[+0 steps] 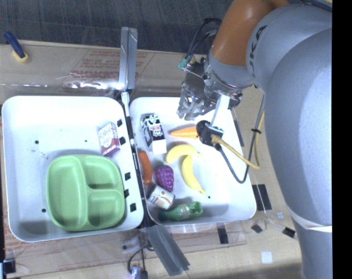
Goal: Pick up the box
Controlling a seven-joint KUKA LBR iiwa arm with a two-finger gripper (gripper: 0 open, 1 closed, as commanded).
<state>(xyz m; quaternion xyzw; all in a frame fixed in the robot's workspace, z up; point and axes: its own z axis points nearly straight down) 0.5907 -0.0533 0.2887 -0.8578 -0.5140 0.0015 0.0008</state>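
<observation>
A small red and white box (108, 138) lies in the left bin (25, 115), near its right wall and just above the green plate. A black and white carton (153, 127) stands in the right bin (234, 190) by the divider. My gripper (191, 108) hangs over the upper part of the right bin, to the right of the carton and just above the carrot (185, 132). It is well to the right of the red and white box. I see nothing in the gripper.
A green divided plate (86, 192) fills the lower left bin. The right bin also holds a banana (186, 163), purple grapes (165, 178), a sausage (145, 166), a can (161, 197) and a green bottle (182, 211). A yellow cable (237, 156) trails from the wrist.
</observation>
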